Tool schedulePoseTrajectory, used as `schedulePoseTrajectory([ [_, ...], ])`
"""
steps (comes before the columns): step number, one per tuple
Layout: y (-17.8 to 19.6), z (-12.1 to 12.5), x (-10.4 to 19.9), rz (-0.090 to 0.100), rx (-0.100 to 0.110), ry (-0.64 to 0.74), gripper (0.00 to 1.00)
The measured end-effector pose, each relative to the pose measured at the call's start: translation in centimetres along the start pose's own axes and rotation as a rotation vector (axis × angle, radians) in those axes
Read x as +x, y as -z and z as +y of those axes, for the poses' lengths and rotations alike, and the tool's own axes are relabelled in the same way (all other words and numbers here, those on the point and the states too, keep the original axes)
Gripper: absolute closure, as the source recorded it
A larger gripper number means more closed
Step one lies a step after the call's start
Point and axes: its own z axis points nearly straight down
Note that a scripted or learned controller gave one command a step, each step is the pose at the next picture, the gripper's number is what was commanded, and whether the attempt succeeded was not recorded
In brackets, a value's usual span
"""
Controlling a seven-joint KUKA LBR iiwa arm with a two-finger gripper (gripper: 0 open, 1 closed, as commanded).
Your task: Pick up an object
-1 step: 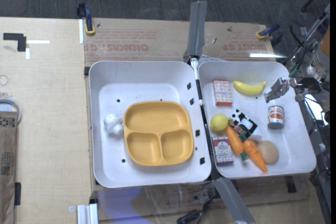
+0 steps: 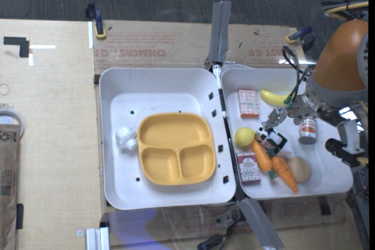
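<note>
In the right-hand white bin (image 2: 328,184) I see the candidates. A curved yellow plastic banana (image 2: 273,97) lies near the far wall, just beside a red-and-white carton (image 2: 248,103) lying flat. A round yellow lemon (image 2: 244,137) sits by the left wall. Two orange plastic carrots (image 2: 275,165) lie slantwise toward the near edge, beside a second red-and-white carton (image 2: 249,168) in the near-left corner. A small upright tin with a red label (image 2: 307,130) stands toward the right wall.

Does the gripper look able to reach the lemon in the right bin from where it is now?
Probably yes. The gripper hangs just above the lemon, on its right, and the lemon's top shows uncovered. A carrot and a small red box lie close beside it, so the fingers may bump them.
</note>
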Motion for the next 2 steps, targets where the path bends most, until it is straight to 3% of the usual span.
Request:
schedulePoseTrajectory([
  [1,-4.8,-6.6,2.1,0.001,-0.001,0.26,0.0],
  [2,-5.6,-2.6,2.4,-0.003,-0.007,0.066,0.0],
])
